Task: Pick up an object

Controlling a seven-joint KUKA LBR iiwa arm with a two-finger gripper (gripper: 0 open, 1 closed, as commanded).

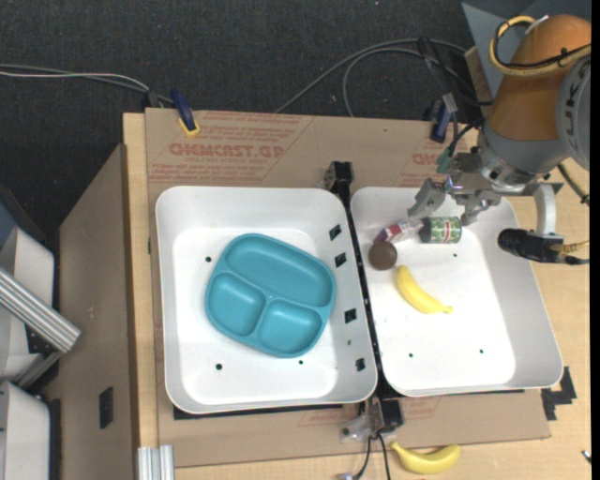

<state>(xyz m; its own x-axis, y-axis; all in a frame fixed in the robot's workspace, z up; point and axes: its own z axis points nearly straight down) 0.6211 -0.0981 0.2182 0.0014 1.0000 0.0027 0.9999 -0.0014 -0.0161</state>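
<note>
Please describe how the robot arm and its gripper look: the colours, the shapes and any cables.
The arm is thick and rounded, grey with a wide orange band above the wrist. The gripper is small, of grey metal, with two thin fingers. Yellow and dark cables loop beside the orange band.

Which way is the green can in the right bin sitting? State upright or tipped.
Tipped: the green can lies on its side in the right bin.

- Your arm (pixel 531 89) has a rounded grey body with a broad orange band above the wrist.
- You see a yellow cable (pixel 514 28) looping at its top.
- Its wrist carries grey metal parts.
</note>
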